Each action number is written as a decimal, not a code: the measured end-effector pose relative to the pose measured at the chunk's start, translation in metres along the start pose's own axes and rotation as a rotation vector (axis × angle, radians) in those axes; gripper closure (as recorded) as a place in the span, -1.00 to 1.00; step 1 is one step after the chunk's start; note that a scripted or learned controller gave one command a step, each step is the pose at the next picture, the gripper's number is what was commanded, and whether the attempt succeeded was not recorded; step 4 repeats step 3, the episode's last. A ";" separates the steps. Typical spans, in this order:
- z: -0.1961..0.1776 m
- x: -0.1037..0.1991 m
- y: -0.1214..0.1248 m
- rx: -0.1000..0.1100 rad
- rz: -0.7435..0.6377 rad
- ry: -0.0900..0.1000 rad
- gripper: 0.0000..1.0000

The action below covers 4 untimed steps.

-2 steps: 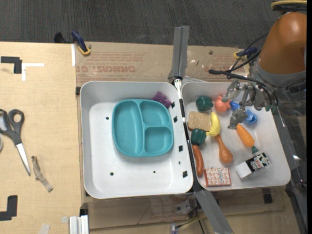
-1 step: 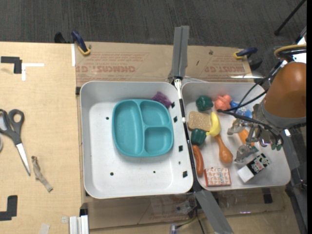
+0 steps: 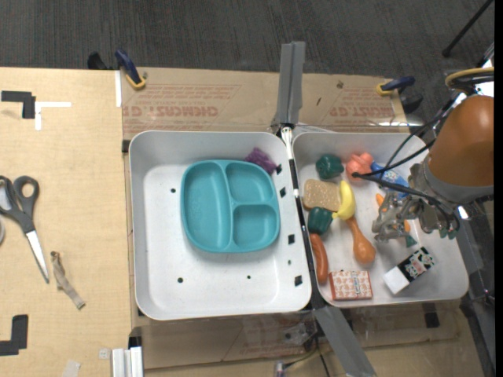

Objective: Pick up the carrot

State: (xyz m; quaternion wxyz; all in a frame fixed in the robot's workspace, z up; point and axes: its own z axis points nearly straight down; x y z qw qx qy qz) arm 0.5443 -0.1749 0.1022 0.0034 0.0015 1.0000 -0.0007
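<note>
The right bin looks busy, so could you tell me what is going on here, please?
The KUKA arm has reached in over the right bin, its tool low among the toy foods beside the carrot. The carrot lies on the bin floor, not visibly gripped. The left bin holds a teal divided plate.

I am reaching in from the right, my orange-banded wrist [image 3: 465, 141] bending downward, my gripper [image 3: 395, 225] hanging low, pointing down and leftward.

Orange band [image 3: 470, 140] tops a grey metal pincer [image 3: 401, 230] draped with black cables.
</note>
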 end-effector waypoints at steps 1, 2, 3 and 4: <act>-0.079 -0.026 0.052 -0.001 0.134 0.002 1.00; 0.010 0.011 0.002 -0.002 -0.208 0.004 1.00; -0.164 -0.006 0.086 -0.002 -0.275 0.001 1.00; -0.164 -0.006 0.086 -0.002 -0.275 0.001 1.00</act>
